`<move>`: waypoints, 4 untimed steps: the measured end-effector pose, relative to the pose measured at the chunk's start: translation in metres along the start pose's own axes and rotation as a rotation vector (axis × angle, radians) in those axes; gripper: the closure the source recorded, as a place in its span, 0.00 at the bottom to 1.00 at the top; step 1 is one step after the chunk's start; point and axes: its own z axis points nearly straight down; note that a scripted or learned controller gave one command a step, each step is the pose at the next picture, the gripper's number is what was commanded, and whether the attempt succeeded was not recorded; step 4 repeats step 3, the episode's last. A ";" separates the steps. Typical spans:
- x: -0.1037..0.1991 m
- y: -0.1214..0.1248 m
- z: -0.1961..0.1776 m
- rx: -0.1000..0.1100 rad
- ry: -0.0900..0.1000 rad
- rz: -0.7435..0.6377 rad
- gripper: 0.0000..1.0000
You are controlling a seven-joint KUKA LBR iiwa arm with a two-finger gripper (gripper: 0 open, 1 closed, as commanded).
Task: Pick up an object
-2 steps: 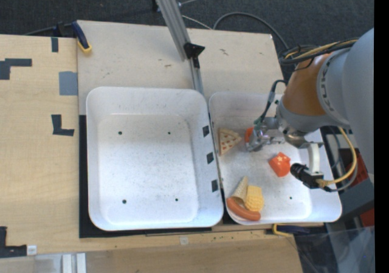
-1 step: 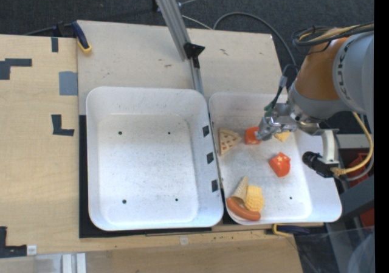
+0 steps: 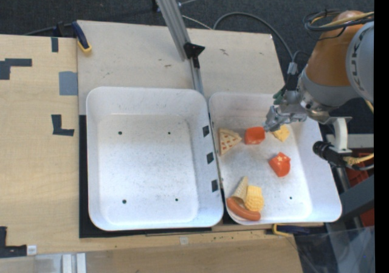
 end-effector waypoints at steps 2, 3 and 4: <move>0.122 -0.004 -0.001 0.007 0.002 -0.006 1.00; 0.173 -0.013 -0.013 0.006 0.003 -0.006 1.00; 0.173 -0.013 -0.013 0.006 0.003 -0.006 1.00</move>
